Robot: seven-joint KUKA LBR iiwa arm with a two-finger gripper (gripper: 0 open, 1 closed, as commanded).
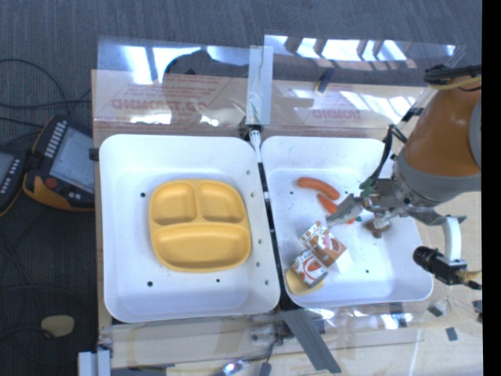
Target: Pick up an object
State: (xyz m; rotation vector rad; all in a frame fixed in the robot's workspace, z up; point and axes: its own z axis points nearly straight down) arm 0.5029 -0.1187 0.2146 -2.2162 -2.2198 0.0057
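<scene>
Camera view: I've got two shallow, glossy white plastic bins side by side on the bench. The left bin carries a yellow three-compartment tray, smooth, rounded corners, sitting near its middle. The right bin has the pickables: an orange sausage-shaped piece toward the back, a shorter orange-red piece just beside it, and two small printed cartons, brown/white/red, and, touching each other near the front-left, the lower one lying over a tan flat round piece. The tool hangs over the right bin's middle, beside the short orange-red piece; nothing visibly between its fingers, and I can't tell whether they're apart or together. A handheld pendant lies on the floor left of the bench.
</scene>
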